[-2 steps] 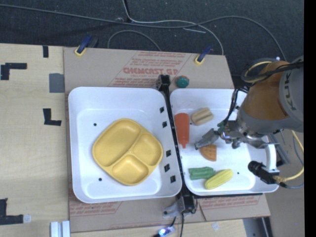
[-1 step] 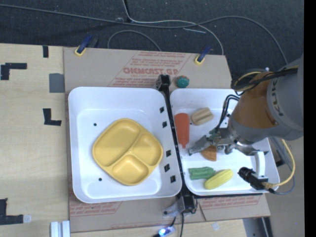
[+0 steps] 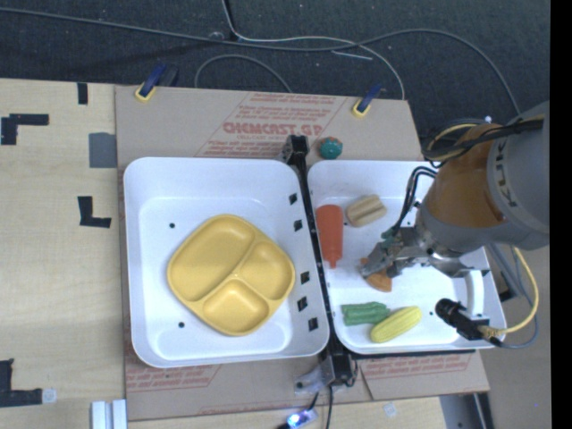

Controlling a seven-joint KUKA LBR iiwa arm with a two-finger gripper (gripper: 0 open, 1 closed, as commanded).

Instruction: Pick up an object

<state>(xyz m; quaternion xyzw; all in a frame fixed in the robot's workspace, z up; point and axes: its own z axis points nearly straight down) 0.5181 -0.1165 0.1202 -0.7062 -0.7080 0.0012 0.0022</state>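
My gripper (image 3: 382,259) is low in the right bin (image 3: 465,342), reaching in from the right. A small orange piece (image 3: 382,282) lies right under its tip, partly hidden by it; whether they touch is unclear. A long orange-red carrot-like piece (image 3: 330,233) lies along the bin's left wall, left of the gripper. A beige bread-like piece (image 3: 365,210) lies behind it. A green piece (image 3: 364,312) and a yellow corn cob (image 3: 396,323) lie side by side near the front wall.
The left bin (image 3: 147,204) holds a yellow divided plate (image 3: 231,273). A teal ball (image 3: 332,147) rests on the cardboard behind the bins. A black divider clip (image 3: 296,149) sits between the bins. Cables run along the arm at the right.
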